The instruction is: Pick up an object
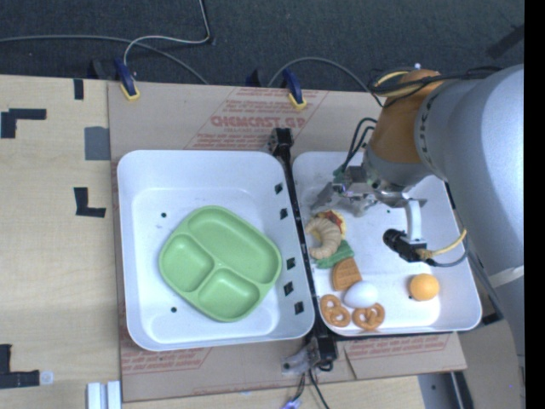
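Camera view showed the arm (477,143) reaching into the right bin (460,313), its gripper (336,196) low near the bin's upper left, just above a croissant (324,239). Whether anything sat in its grasp could not be told. Nearby lay an egg (362,294), two pretzels (351,314) and an orange (423,287). A green tray (220,262) lay in the left bin (136,194).

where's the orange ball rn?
The small round orange ball lies in the right white bin, near its front-right corner, right of the white egg and apart from it.
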Robot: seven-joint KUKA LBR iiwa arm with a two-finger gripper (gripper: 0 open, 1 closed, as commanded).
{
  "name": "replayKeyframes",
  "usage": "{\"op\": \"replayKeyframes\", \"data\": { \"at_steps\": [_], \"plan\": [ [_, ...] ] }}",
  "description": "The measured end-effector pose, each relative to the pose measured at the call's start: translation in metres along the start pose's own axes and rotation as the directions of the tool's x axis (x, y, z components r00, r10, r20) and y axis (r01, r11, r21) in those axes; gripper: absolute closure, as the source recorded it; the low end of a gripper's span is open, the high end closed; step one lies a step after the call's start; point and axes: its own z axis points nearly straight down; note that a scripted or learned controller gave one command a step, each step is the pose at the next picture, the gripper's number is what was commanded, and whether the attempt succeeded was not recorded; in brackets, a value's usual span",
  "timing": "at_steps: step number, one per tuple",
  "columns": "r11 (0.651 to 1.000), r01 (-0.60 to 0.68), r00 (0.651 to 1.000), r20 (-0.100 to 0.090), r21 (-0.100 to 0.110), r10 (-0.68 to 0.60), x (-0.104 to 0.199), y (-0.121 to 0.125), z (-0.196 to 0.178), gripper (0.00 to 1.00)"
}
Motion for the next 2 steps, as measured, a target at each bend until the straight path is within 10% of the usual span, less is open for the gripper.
{"op": "replayKeyframes", "data": {
  "at_steps": [2],
  "plan": [
    [1.0, -0.002, 1.0, 0.001, 0.002, 0.002, -0.001, -0.0032, 0.0002, 0.0]
  ]
}}
